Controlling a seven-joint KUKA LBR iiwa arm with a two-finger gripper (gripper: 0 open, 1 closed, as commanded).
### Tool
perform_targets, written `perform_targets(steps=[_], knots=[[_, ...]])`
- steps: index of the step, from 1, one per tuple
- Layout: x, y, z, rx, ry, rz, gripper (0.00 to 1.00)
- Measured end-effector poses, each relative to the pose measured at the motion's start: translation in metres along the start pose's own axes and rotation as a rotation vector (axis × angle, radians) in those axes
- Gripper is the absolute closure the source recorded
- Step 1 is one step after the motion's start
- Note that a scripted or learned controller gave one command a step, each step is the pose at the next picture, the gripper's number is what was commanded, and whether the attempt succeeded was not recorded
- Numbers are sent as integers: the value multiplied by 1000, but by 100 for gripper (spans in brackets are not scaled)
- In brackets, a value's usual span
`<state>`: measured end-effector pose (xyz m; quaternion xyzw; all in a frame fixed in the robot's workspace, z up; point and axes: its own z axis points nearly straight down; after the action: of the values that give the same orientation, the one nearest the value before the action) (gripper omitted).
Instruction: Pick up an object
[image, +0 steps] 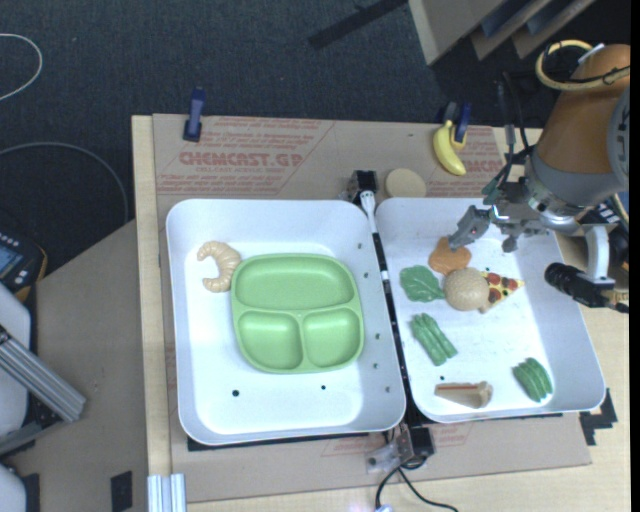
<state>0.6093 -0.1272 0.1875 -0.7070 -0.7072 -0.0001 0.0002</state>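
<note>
- Plainly, the food pieces are gathered in the right bin (570, 330), which puts them within easy reach of the arm that enters from that side; any of them could serve as the object to pick up.
- The claw (487, 226) hangs over the upper part of that bin, its two fingers spread apart and nothing between them, so it is released and carries nothing.
- It sits just above the orange piece (449, 258), which lies touching or nearly touching the round beige bun (465, 290); judging by this, the orange piece looks the likeliest target, though the crowding there may make a clean grip hard.
- A pizza slice (503, 286) lies just beside the bun, and a leafy green piece (421, 283) on its other side.
- Farther down lie a long green vegetable (434, 338), a small green one (533, 379) near the bin's lower corner, and a tan wedge (465, 394) by the front wall; these stand well apart and would be easier to take singly.
- The left bin (190, 300) holds a green divided tray (297, 311) with a croissant (219, 265) beside it.
- A banana (449, 150) rests on the counter (250, 150) behind the bins, outside the picking area.
</note>
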Motion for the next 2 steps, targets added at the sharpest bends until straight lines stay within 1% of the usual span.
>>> perform_targets(steps=[1, 2], knots=[[19, -11, 107, 4, 2, -1, 0], [18, -9, 91, -4, 0, 1, 100]])
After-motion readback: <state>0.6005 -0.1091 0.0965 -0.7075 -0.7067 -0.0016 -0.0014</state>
